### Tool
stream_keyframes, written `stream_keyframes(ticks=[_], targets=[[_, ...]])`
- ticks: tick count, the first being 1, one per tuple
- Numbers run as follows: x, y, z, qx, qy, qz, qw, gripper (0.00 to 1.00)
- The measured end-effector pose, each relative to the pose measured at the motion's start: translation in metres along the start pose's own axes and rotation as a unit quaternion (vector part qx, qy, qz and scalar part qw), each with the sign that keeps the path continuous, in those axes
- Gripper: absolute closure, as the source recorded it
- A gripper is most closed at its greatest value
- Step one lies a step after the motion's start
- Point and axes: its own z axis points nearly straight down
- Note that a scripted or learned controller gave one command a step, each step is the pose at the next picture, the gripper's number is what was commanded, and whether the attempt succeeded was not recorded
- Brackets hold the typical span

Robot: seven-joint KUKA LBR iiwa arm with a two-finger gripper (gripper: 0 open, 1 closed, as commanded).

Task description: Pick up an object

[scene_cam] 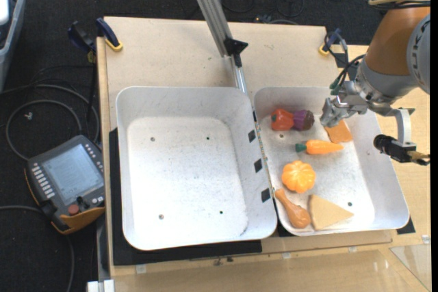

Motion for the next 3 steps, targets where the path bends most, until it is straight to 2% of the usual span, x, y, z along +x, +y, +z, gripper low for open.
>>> stream_keyframes(ticks=[2,3], targets=[[0.002,0.013,-0.099,0.000,0.000,-0.001,1.0000,1.00],[0.060,0.029,-0.087,0.003,0.002,-0.004,1.0000,1.00]])
